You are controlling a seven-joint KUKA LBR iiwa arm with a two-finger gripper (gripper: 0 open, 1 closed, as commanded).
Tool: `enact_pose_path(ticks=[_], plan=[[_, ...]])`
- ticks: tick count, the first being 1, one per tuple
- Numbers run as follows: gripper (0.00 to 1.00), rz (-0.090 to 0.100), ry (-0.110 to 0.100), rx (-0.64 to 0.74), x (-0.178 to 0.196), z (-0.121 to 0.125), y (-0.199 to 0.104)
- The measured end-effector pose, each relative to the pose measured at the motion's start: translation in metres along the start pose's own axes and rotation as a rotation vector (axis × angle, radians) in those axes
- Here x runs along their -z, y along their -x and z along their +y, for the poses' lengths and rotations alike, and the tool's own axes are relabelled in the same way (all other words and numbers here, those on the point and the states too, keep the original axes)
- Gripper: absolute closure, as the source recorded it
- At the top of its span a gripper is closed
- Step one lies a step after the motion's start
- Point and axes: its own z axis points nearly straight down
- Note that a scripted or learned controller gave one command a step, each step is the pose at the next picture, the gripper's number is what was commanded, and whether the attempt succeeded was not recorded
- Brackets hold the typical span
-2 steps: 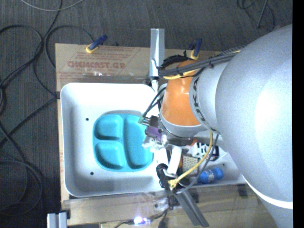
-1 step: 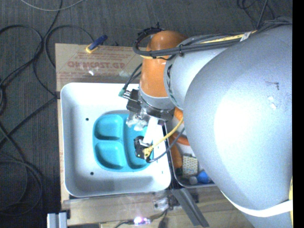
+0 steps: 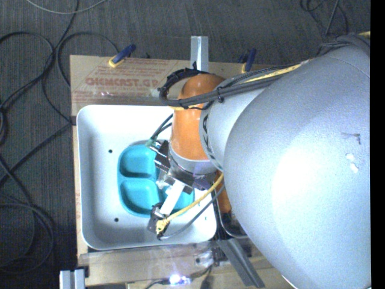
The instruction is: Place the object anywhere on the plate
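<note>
Remote check, one overhead view.

1. Bin [image 3: 96,179]: white and shallow, set on the bench. I see two small dark holes in its floor, one toward the left edge in the far half and one near the front-left corner.

2. Plate [image 3: 137,179]: teal, with two rounded compartments showing, one behind the other. It lies flat on the bin floor, from about the middle toward the right edge and apart from the left wall. The arm's wrist covers its right part.

3. Arm [image 3: 301,161]: grey, very large in the view, reaching in from the right over the bin's right edge. The orange band [image 3: 191,122] sits above the far-right part of the bin, with a black cable looped round its top.

4. Gripper [image 3: 169,180]: directly over the plate's right side, close to the divide between the two compartments. The wrist hides it from above, so I cannot tell whether it is released, clenched, or grasping anything.

5. Object: I cannot tell where it lies. The bare teal of the plate and the bare white floor to the left carry nothing I can make out.

6. Bench board [image 3: 120,83]: brown with faded red lettering, along the bin's far edge. Two blue clamps [image 3: 122,54] grip its far edge, either side of an upright metal post [image 3: 199,48].

7. Floor [image 3: 36,71]: dark carpet with loose cables [image 3: 51,5] trailing across it.
</note>
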Motion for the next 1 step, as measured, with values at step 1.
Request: enact_pose_path(ticks=[1], plan=[[0.00,0.000,0.001,-0.001,0.0000,0.0002,0.0001]])
